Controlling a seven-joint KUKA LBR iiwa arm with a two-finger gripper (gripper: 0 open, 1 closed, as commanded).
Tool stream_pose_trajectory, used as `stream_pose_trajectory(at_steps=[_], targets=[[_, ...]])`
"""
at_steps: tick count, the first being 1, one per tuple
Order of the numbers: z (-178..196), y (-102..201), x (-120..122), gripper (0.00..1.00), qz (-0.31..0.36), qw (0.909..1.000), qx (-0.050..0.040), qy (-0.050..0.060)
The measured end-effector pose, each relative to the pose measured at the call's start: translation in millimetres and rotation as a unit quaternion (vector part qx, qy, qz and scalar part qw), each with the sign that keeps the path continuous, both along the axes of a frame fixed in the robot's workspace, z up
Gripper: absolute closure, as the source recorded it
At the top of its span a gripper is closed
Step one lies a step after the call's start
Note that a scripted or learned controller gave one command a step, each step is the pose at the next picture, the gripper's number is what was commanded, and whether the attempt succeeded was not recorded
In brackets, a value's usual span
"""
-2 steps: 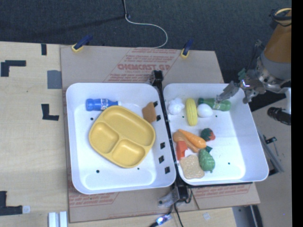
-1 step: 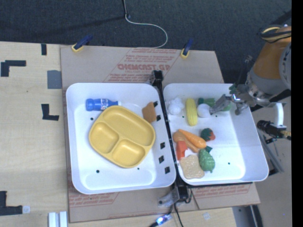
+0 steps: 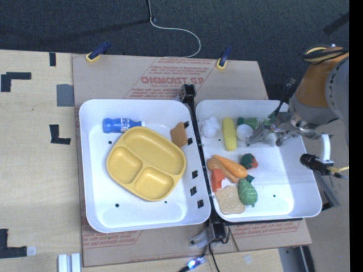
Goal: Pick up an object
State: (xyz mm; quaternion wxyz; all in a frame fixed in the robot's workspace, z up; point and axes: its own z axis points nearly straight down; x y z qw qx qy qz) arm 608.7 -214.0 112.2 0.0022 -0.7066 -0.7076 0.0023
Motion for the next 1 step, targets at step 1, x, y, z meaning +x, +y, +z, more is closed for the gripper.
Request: stream_pose_trajectory(at_steps=[1], targets=[[-29.3, 1.3, 0.1, 0.0, 0.001, 1.0, -0.0008, -0.002]])
